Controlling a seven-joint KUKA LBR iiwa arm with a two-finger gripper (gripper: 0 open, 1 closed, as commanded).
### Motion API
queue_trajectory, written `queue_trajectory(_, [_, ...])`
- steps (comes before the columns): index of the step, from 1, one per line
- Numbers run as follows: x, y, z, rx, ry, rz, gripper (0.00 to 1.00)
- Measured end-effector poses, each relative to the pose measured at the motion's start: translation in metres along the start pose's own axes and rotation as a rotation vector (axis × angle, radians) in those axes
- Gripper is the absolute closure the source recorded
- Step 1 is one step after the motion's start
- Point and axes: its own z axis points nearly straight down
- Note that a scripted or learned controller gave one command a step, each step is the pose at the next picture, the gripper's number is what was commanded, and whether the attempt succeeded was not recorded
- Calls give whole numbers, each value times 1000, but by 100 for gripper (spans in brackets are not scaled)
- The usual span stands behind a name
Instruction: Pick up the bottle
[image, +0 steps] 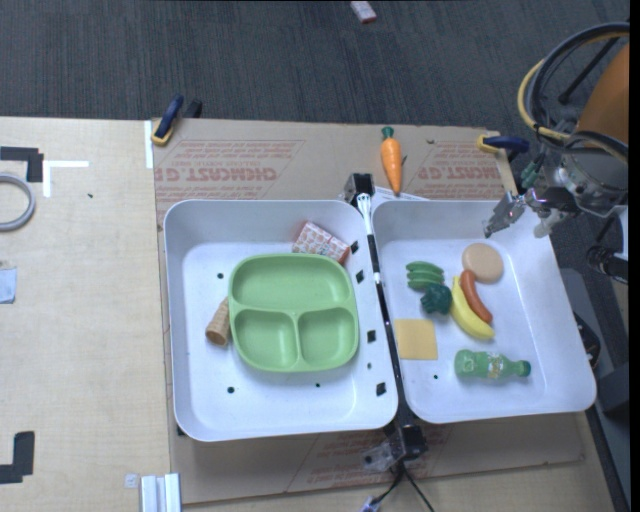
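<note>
The bottle (490, 367) is small and green with a pale label. It lies on its side near the front of the right bin (560, 300), cap pointing right. My gripper (520, 222) hovers over the bin's far right corner, well behind the bottle and apart from it. It is open with nothing between its fingers. The arm's grey wrist and orange band lead off to the upper right.
The right bin also holds a yellow slice (416, 339), a banana with a red sausage (472, 305), green vegetables (430, 285) and a tan bun (484, 262). In the left bin are a green divided plate (294, 312), a cone (218, 322) and a packet (320, 240). A toy carrot (390, 158) lies behind the bins.
</note>
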Motion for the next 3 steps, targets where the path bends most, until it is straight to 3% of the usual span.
queue_trajectory(1, [0,0,-10,-1,-2,-3,100])
queue_trajectory(2, [121,-23,-27,0,0,-236,100])
queue_trajectory(3, [182,-109,-5,1,0,-187,100])
